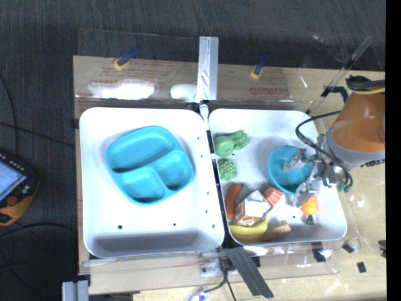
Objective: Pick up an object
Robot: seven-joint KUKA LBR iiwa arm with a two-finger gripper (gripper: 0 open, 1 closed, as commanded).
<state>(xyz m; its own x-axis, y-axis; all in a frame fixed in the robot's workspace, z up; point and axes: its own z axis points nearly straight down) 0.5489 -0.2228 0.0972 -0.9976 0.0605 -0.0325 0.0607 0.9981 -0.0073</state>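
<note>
- Looking down on 2 shallow white bins side by side; the left bin point(94, 231) carries 1 thing, a glossy sky-blue divided tray point(149, 163) with 3 rounded compartments, lying at a tilt near the bin's middle.
- The right bin point(263, 121) is the crowded one, smooth white plastic with rounded corners.
- The arm point(360, 127) comes in from the right, orange band bulging over the bin's right rim, dark cables looping beside it.
- The gripper point(307, 175) hangs low over the right part of this bin, metal parts overlapping the right edge of a small blue bowl point(285, 168); whether its fingers are spread or closed cannot be told, the metalwork blurs together there.
- Nothing is visibly caught in the gripper.
- Just near of the gripper lies a small orange carrot-like toy point(309, 207) with a green tip, close to the right wall.
- Far left in this bin: a knobbly green toy point(230, 143), and just near of it a smaller green bumpy piece point(226, 167) against the dividing wall.
- Near side, packed tight and touching: a brownish sausage-shaped piece point(233, 199), a white and red carton-like block point(254, 207), and a yellow banana point(247, 232) curving under them along the near wall.
- That heap sits left of the gripper, the bowl directly at it.
- Beyond the bins, a tan board point(156, 80) under clear sheeting, with 2 blue-and-yellow clips point(126, 58).
</note>
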